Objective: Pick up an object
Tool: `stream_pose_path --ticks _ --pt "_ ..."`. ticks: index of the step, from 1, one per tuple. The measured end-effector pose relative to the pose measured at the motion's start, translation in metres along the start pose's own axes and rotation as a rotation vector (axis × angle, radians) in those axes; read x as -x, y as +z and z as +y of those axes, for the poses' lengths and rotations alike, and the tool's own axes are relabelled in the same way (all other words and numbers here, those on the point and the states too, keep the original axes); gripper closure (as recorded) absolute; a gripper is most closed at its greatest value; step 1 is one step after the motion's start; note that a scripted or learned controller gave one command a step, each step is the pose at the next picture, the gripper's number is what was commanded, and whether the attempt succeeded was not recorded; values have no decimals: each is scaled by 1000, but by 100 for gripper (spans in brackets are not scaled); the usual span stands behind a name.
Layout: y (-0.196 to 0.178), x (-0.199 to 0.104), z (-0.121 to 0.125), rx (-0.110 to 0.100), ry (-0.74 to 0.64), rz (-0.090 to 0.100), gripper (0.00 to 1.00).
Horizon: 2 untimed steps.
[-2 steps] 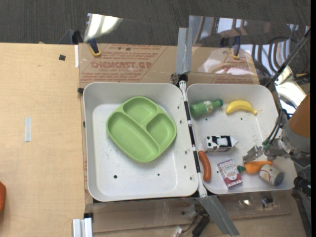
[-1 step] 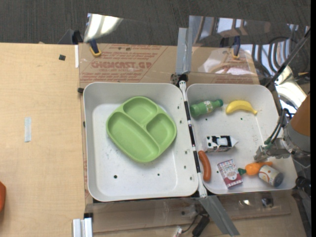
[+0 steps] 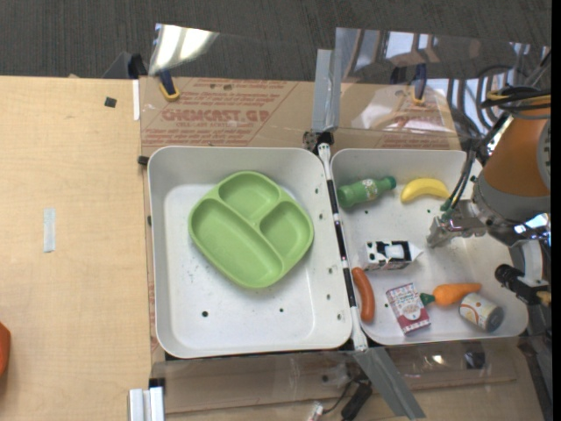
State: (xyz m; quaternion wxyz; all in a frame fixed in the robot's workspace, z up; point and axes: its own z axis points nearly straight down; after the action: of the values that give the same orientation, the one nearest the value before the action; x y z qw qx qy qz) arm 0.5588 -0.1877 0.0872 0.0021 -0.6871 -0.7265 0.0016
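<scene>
End effector [image 3: 443, 229] at the right of the frame, hanging over the right bin [image 3: 456, 160] — below the yellow banana [image 3: 424, 189] and to the right of the black-and-white carton [image 3: 389, 253]. Whether its fingers stand wide or narrow cannot be told at this size; nothing can be made out between them, so the pick is judged not yet made.

The candidates all lie in the right bin: a green bottle [image 3: 365, 190] on its side at the upper left, the banana beside it, the carton in the middle, a red sausage-shaped piece [image 3: 365, 293] against the lower left wall, a pink-and-white box [image 3: 408, 308], an orange carrot [image 3: 456, 294] and a small can [image 3: 481, 311] along the lower edge. The banana and the carton lie nearest the tool.

To do the step well, choose a thing that stands apart from its neighbours — the banana is well placed. Centre over it, close across its narrow width, and descend straight. The sausage-shaped piece hugs the wall, and the carrot nearly touches the can; both look like poorer choices.

The left bin [image 3: 175, 323] carries a green divided plate [image 3: 252, 228]; bare worktop [image 3: 70, 191] fills the far left.
</scene>
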Motion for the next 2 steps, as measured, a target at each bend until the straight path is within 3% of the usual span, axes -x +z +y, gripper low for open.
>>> stream_pose_path --ticks 1,2 --pt "-1 12 82 0 77 -1 100" --pt "0 11 83 0 76 0 0"
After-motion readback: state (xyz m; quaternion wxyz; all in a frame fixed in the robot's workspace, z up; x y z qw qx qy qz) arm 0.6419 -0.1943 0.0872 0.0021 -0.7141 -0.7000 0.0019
